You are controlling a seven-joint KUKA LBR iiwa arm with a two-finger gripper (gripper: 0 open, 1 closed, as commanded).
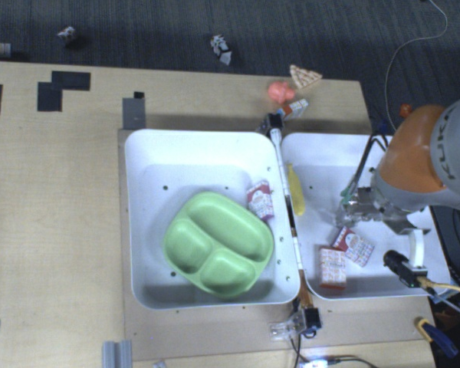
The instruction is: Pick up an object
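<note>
The right bin (322, 156) holds two red-and-white packets: one (333, 267) lies near the front wall and the other (356, 246) lies tilted just right of it. A long yellow item (294, 190) lies along the right bin's left wall. My gripper (351, 215) hangs low over the right bin's middle, just above and behind the tilted packet. I see nothing between its fingers. In the left bin (149, 175) a green divided plate (218, 242) sits tilted, with another red-and-white packet (260, 200) at its upper right edge.
Behind the bins on the wooden bench lie a pink object (280, 92), a wedge-shaped toy (305, 76) and a small red-and-white item (295, 108). A thin black-and-white stick (276, 133) rests on the wall between the bins. The arm's orange band (418, 156) looms over the right bin's right side.
</note>
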